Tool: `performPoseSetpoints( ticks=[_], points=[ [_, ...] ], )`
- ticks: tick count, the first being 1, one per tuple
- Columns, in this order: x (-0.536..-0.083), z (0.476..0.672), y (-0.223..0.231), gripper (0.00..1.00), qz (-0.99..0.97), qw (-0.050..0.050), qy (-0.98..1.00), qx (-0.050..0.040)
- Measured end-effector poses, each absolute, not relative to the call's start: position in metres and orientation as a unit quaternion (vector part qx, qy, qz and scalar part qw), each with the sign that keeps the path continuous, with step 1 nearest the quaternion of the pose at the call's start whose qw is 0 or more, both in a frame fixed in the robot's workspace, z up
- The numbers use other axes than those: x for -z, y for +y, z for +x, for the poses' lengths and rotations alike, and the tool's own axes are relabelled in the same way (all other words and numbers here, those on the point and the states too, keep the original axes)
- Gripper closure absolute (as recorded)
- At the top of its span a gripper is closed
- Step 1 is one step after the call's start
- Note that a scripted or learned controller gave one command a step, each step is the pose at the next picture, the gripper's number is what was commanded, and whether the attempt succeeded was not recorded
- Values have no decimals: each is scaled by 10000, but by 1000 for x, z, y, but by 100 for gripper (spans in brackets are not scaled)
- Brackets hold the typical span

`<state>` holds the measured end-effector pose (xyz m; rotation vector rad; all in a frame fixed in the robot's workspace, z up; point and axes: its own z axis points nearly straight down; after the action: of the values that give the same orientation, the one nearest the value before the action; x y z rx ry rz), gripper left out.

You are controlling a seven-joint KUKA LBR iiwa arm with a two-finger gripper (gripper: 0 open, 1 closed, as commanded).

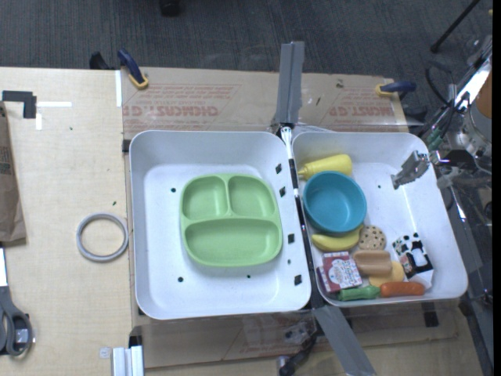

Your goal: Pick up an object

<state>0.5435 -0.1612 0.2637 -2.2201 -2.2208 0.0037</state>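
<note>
The right bin (383, 153) holds a blue bowl (335, 202) with a yellow bottle (325, 165) behind it and a banana (337, 241) in front. Near that bin's front wall lie a cookie (373, 236), a tan bread piece (374, 262), a red-and-white packet (341, 272), a green vegetable (358, 293), an orange carrot (403, 289) and a black-and-white toy (412, 254). My gripper (409, 169) hangs over the bare right part of this bin, apart from all of them. The left bin (149, 210) carries a green divided plate (231, 220).
A grey divider bar (290, 84) runs up between the bins. On the wooden bench to the left lie a tape ring (102, 236), a brown bag (9, 186) and scissors (14, 327). Clamps (133, 69) hold the cardboard behind the bins. Cables and stands crowd the right edge.
</note>
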Motion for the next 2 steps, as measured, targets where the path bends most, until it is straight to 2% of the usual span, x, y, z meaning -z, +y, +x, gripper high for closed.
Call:
performPoseSetpoints(
  ticks=[1,2],
  points=[
    [-105,568,-129,0,-7329,12,-6803,-13],
    [-93,520,-119,0,-7401,-8,-6725,6]
  ],
)
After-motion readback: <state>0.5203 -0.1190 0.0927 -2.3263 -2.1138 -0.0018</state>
